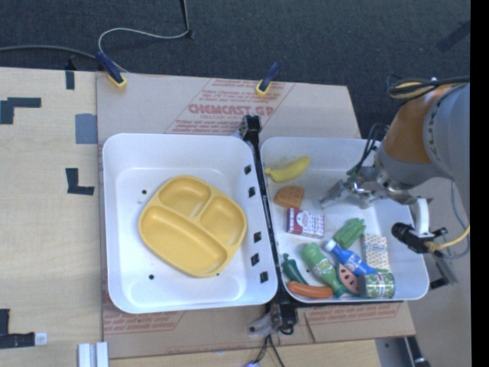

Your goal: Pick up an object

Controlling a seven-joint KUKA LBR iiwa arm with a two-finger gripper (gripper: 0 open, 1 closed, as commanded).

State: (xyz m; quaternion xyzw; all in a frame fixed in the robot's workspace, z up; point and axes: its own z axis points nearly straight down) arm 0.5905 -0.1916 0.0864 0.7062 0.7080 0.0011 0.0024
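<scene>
Object for pick-up: none is chosen yet, as far as I can judge; every candidate lies loose in the right bin [397, 147], and nothing is lifted.

Nearest the camera, along the bin's front wall, I see a toy hot dog [310, 289], a watermelon slice [350, 279] and a small green-labelled can [379, 284]; the can's print is too small to read. Just behind them lie a green bottle-like toy [317, 259], a blue-and-white bottle [348, 255] and a pale patterned packet [375, 249], with no legible text. In the middle of the bin lie a green pepper-like piece [349, 232] and a red-and-white carton [305, 222]; its face carries marks I cannot make out. Behind it sit a brown bun-like piece [289, 196] and, farthest back, a banana [288, 169].

The gripper [342, 193] hangs over bare bin floor right of the bun, above the pepper; its fingers look spread and nothing sits between them. I judge the task at its approach stage: descent, closure and lift all remain.

The left bin [122, 205] holds a yellow divided plate [192, 225]. Beyond both bins, the cardboard sheet [221, 105] bears red printing; I read roughly "CHEMCAST GP", though uncertainly. Two yellow clamps [112, 70] pin its far edge.
</scene>
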